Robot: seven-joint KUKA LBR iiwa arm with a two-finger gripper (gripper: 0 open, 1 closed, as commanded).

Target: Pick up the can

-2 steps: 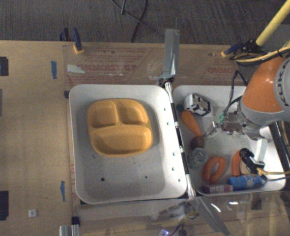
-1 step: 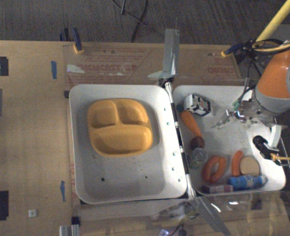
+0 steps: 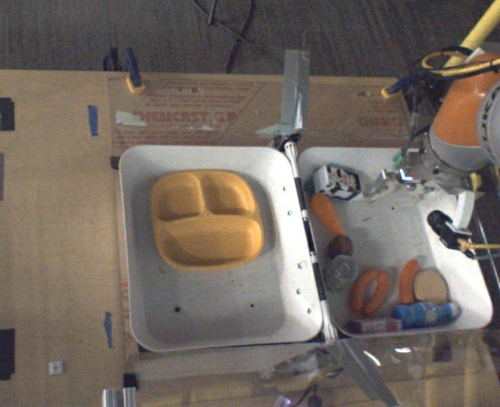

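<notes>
1. The can (image 3: 336,181) lies on its side in the upper left corner of the right bin (image 3: 479,299), against the wall next to the divider. It has a white label with dark print. Nothing touches it.
2. The arm (image 3: 466,117) stands at the upper right of the frame, over the right bin's far edge. The tool (image 3: 400,176) sits just right of the can, near it but apart from it.
3. Tool state: cannot tell. Its end is a clutter of metal and glare.
4. Other contents of the right bin: a carrot (image 3: 325,213) just below the can, a clear glass (image 3: 341,271), a sausage-shaped orange ring (image 3: 368,291), and a blue bottle (image 3: 424,314) along the lower wall.
5. The left bin (image 3: 140,312) holds a yellow divided tray (image 3: 206,217).
6. Progress, as I judge it: approach only. The can is not gripped and not lifted. Left to do: line up over the can, close on it, raise it clear.
7. Risk: the can is tight in a corner, so there is little room for a finger on the wall side.
</notes>
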